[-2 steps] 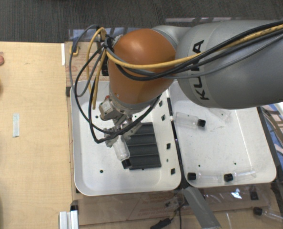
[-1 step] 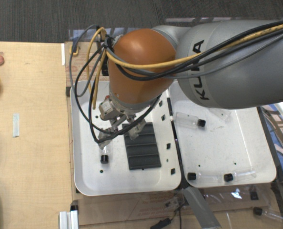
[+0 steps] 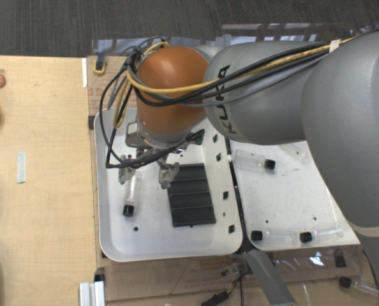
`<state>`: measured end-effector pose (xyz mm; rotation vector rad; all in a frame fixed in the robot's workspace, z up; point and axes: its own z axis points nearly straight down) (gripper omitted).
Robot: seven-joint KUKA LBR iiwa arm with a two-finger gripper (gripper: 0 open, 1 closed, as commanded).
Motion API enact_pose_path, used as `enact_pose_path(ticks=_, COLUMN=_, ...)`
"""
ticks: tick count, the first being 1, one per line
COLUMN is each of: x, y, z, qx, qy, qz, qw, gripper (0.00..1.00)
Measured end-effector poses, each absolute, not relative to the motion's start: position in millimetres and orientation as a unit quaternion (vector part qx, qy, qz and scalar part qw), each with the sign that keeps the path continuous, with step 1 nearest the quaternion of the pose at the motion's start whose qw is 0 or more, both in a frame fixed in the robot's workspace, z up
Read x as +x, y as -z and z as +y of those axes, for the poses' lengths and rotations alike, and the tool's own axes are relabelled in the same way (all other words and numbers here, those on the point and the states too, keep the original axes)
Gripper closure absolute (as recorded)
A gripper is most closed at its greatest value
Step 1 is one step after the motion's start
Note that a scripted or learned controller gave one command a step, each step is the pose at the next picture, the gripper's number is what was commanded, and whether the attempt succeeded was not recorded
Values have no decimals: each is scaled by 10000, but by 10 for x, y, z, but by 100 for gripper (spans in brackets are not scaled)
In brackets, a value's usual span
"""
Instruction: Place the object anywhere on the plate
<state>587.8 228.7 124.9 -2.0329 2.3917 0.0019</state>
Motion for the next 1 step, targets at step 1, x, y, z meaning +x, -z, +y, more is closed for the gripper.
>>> enact_pose_path(ticks=1, x=5887, y=-1346, z=2292, qx=-6474, qy=-6, qz=7622, qw=35, gripper=100)
